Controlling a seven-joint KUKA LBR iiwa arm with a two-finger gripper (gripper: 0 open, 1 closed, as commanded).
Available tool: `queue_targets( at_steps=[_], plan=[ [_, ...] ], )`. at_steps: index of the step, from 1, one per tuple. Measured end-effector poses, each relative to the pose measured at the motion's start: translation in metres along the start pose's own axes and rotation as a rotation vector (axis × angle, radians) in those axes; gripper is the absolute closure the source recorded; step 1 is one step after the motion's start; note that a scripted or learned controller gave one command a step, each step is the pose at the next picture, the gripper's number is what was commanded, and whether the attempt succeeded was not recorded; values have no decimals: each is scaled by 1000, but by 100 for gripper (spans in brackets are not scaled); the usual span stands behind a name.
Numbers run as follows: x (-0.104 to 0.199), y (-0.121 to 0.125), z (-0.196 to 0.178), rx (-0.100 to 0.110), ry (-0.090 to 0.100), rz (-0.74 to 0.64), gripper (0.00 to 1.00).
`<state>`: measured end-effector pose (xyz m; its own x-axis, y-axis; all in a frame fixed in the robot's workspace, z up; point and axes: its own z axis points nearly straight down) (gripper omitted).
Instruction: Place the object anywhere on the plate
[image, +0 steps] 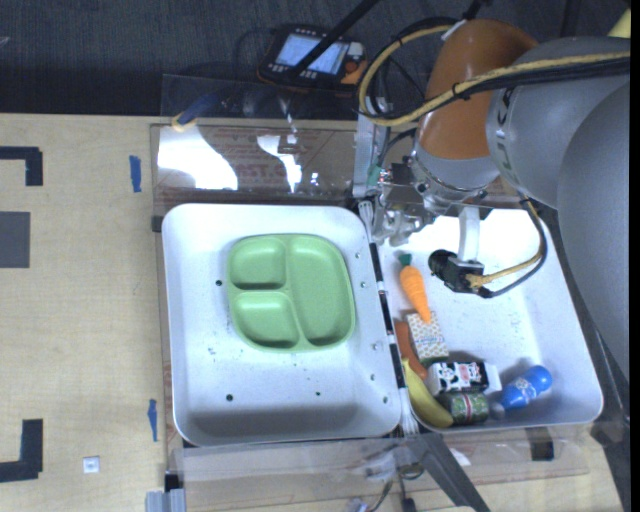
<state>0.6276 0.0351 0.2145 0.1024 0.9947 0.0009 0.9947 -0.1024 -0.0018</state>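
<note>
A green divided plate (291, 291) lies in the middle of the left bin (200, 380), with nothing on it. My gripper (393, 228) hangs over the far left corner of the right bin (540, 330), close to the wall between the bins. An orange carrot (414, 289) with a green top lies just in front of the gripper, apart from it. The gripper's tip is partly hidden by the wrist hardware.
Along the right bin's left and near side lie a patterned box (428, 338), a black-and-white carton (462, 377), a banana (424, 398), a dark can (467, 406) and a blue object (526, 387). A black cable plug (452, 270) dangles over that bin.
</note>
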Motion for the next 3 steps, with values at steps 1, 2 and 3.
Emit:
queue_targets(
  at_steps=[1, 2, 3],
  plan=[
    [70, -38, 33, 2, -1, 41, 100],
    [70, -38, 33, 1, -1, 42, 0],
    [25, -27, 30, -2, -1, 95, 0]
  ],
)
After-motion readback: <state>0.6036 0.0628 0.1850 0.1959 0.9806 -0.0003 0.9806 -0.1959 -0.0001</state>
